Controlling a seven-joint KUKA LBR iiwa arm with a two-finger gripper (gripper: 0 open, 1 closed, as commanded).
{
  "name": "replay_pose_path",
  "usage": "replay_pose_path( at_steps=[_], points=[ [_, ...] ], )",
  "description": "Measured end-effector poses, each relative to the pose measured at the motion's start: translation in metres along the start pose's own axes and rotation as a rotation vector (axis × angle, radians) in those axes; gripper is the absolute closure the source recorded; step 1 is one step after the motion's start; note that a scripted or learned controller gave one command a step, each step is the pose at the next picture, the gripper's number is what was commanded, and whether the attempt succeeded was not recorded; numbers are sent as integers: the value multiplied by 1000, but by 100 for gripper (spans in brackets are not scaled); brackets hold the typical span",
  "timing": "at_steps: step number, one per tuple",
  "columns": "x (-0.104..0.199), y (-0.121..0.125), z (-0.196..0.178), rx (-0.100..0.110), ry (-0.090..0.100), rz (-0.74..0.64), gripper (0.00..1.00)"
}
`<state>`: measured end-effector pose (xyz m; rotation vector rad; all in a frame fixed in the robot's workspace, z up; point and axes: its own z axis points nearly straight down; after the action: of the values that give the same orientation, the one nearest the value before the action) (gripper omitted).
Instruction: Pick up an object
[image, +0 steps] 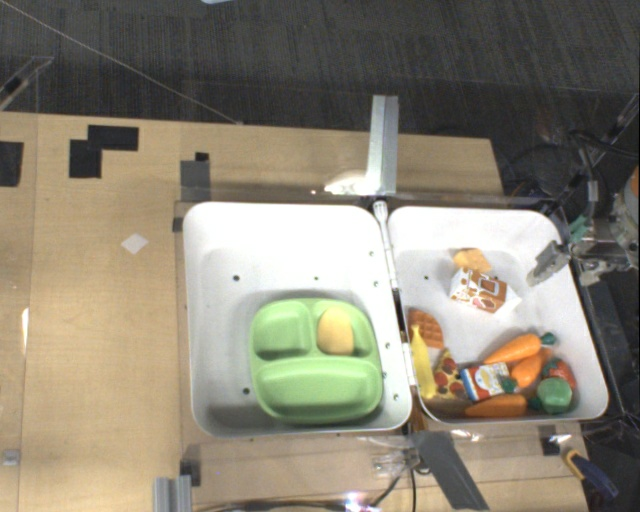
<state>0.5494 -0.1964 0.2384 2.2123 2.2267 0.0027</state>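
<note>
While the hand (552, 262), grip unclear, hovers, left bin (215, 300) holds green tray (315, 385) with lemon (336, 330), right bin (535, 225) toy food.

Both bins, the left bin (215, 300) and the right bin (500, 225), are plain white on a pale wooden bench (90, 330). A light green divided plate (305, 385) carries a yellow lemon (336, 330) at its two o'clock. At the right bin's six o'clock lie orange carrots (515, 350), a yellow banana (421, 368) and a white carton (477, 290) patterned in red-brown.
</note>
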Motion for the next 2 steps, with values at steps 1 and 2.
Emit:
replay_pose_path(
  at_steps=[1,2],
  points=[
    [30,-9,95,1,0,3,0],
    [30,-7,84,-5,-1,2,100]
  ],
)
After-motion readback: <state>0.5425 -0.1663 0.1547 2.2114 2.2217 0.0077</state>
